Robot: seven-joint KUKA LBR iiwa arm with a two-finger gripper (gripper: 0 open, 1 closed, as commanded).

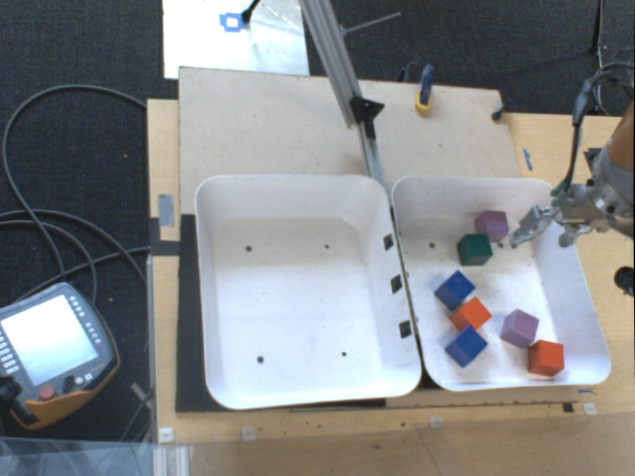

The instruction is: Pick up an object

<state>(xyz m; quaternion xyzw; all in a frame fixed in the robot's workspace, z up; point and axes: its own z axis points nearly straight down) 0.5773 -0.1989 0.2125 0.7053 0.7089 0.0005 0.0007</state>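
The right bin [429,216] holds several small cubes. A purple cube [491,224] and a dark green cube [474,250] sit near its far side. Lower down are a blue cube [454,290], an orange cube [472,313], a second blue cube [465,346], a second purple cube [519,327] and a red-orange cube [545,357]. My gripper [532,225] hangs over the bin's far right part, just right of the first purple cube, and nothing shows in its grasp.
The left bin [298,286] stands beside the right one, sharing a middle wall. A slanted metal pole [332,48] crosses the back board above the bins. A blue and yellow clamp [424,92] sits at the board's far edge. A teach pendant [50,355] lies at the lower left.
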